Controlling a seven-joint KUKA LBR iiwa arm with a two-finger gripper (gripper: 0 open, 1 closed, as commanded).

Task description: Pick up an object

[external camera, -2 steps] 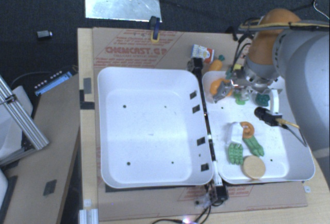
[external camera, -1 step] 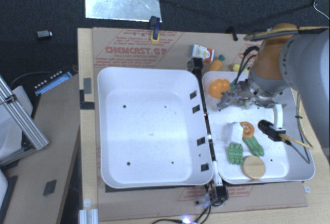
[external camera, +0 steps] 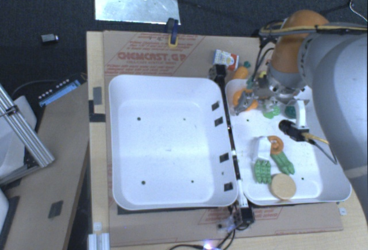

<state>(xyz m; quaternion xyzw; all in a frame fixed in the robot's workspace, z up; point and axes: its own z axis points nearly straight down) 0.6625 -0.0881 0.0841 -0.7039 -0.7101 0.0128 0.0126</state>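
Jaws are down at the far end of the right shallow white bin (external camera: 329, 184), right by a small orange plastic piece (external camera: 246, 100). Honestly can't tell how far open they are or whether they've got hold of anything. The near end of that bin has a round tan disc (external camera: 283, 187), a ridged green plastic toy (external camera: 262, 170) and a curled orange piece (external camera: 276, 143). The left shallow white bin (external camera: 167, 145) sits just beside it.

The left bin (external camera: 167, 151) looks smooth, glossy white plastic; the cardboard (external camera: 144, 54) beneath is matt.
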